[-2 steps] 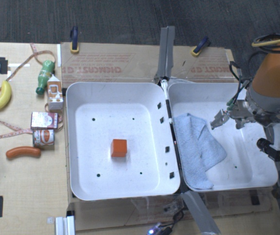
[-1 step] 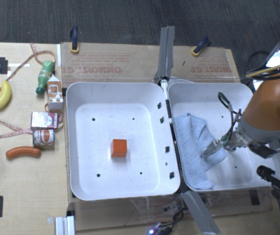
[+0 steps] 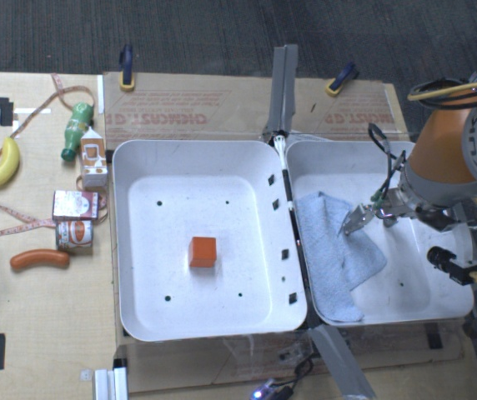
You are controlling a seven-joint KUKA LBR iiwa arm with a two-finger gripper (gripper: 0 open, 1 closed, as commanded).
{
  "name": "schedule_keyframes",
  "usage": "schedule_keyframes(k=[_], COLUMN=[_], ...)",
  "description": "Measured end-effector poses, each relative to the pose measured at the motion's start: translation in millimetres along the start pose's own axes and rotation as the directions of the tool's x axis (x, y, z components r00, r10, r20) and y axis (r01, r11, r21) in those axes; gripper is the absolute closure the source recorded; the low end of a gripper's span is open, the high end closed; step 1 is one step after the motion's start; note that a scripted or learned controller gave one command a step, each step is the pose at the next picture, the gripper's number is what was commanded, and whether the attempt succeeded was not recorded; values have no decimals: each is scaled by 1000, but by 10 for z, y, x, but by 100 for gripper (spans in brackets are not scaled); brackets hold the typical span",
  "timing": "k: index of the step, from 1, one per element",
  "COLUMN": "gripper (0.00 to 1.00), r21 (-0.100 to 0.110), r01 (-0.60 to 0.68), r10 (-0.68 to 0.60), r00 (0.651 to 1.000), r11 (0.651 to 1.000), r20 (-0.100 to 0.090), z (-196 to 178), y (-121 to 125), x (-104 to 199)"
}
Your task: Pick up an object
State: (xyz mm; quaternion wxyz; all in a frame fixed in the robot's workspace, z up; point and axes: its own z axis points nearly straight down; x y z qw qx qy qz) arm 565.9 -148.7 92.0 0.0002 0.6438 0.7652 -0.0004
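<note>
Reaching in from the right, the grey KUKA arm with its orange band [image 3: 443, 152] hangs over the right-hand shallow white bin [image 3: 405, 294], its two-finger gripper [image 3: 357, 221] low above a crumpled pale blue cloth [image 3: 334, 252] that lies against that bin's left wall. Whether the jaws stand apart or closed cannot be told from this angle, and nothing is seen between them; the tips look to be at or just over the cloth's upper right fold.

A small orange-red cube [image 3: 203, 252] sits alone near the middle of the left-hand shallow white bin [image 3: 138, 307], well apart from the arm. Toy foods line the cardboard-topped counter [image 3: 47, 307] to the far left: a yellow banana [image 3: 0, 164], a green bottle [image 3: 76, 128], a red sausage [image 3: 40, 260] and a small tin can [image 3: 75, 234].

By the look of it, the approach step is in hand, with the cloth the likeliest target and no pick yet made. The next move would call for a short descent onto a raised fold, a firm close on the fabric, and a straight lift high enough to clear the bin wall; soft cloth may slip or trail.
</note>
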Motion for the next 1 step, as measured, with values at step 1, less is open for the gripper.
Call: schedule_keyframes(k=[1], gripper=[0], r21=[1], r01=[51], r10=[-51], r00=[999], r11=[999], r20=[0], z=[4], y=[-264], x=[406])
